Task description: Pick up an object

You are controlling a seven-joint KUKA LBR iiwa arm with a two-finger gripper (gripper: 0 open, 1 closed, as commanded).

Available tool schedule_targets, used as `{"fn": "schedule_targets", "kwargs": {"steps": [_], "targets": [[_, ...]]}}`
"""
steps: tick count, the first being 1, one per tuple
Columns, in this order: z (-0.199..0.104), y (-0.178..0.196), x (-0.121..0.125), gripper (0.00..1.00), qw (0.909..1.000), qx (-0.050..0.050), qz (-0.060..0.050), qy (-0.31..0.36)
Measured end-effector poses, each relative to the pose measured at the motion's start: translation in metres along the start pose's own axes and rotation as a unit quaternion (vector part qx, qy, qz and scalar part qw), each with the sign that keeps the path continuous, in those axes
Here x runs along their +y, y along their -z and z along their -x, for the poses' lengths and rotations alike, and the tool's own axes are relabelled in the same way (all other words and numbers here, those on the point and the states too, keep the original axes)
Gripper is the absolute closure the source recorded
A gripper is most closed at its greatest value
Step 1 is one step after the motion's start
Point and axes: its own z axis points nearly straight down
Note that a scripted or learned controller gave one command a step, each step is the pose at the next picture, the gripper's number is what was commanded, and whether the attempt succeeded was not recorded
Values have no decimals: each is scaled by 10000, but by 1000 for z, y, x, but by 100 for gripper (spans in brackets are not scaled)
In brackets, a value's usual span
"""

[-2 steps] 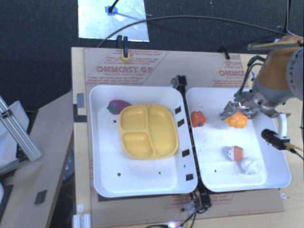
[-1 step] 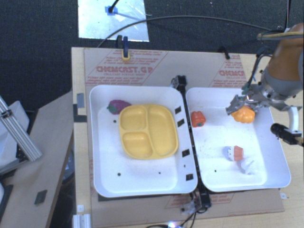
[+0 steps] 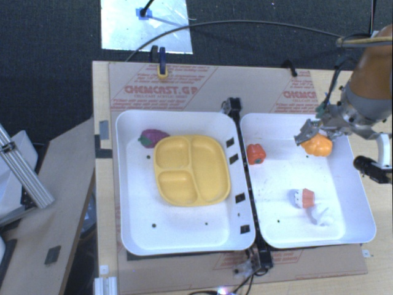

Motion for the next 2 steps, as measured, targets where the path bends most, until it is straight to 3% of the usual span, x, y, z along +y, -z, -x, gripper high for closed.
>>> {"fn": "schedule_targets", "kwargs": {"steps": [2], "targets": [[-103, -9, -7, 100, 10000, 12, -19, 26]]}}
